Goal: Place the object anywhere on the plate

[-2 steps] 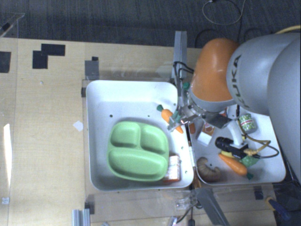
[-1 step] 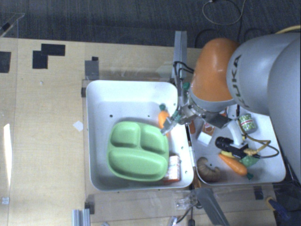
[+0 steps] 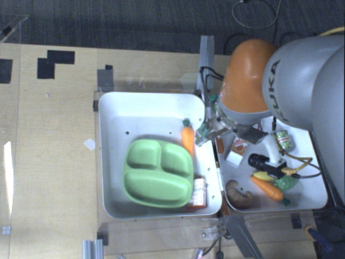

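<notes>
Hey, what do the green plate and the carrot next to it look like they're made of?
The green plate, with three compartments, looks like moulded plastic: uniform colour, rounded edges, a soft sheen. The carrot beside it also looks like plastic or rubber, a toy: smooth, evenly orange, with a small green top. Neither can be confirmed by sight alone.
</notes>
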You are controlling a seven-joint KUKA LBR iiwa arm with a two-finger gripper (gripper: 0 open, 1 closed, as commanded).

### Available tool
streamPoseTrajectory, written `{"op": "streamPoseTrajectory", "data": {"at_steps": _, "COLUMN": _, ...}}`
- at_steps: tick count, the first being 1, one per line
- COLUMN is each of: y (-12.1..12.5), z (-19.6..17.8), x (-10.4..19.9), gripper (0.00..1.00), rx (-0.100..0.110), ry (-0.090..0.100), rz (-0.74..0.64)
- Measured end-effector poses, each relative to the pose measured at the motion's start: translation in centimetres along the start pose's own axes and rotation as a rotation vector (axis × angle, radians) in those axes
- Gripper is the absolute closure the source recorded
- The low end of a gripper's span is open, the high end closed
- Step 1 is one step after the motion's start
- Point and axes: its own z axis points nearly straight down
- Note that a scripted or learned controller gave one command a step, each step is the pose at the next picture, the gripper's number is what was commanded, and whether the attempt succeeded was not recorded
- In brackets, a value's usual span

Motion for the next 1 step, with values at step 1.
{"op": "streamPoseTrajectory", "data": {"at_steps": 1, "y": -1.02, "z": -6.15, "x": -3.08, "gripper": 1.0, "rx": 0.004, "ry": 0.0, "rz": 0.031}}
